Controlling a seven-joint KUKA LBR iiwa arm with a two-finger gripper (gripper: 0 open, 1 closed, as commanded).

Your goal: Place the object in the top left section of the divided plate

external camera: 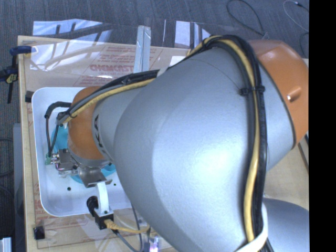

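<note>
The grey arm (210,151) is filling most of the view, its broad casing sweeping in from the right and crossing above the white bin (42,140). A yellow-and-black cable bundle (252,114) is running along the casing and down toward the wrist. Past the casing, the orange band (86,135) is sitting just above the end effector (79,169), which is hanging low inside the bin — whether its fingers are parted or closed I cannot tell, since the wrist hardware is covering them.

Directly beneath and around the end effector, patches of a turquoise item (62,138) are peeking out on either side (probably the divided plate, though its sections are hidden). The object to be placed cannot be made out. A small white bracket with a black fitting (100,203) is hanging just nearer the camera than the end effector.

Beyond the end effector, the tabletop (63,72) is carrying printed cardboard and clear plastic sheeting (68,41) — and farther still, dark carpet (131,1) is lying with thin cables (252,9) looping across it.
</note>
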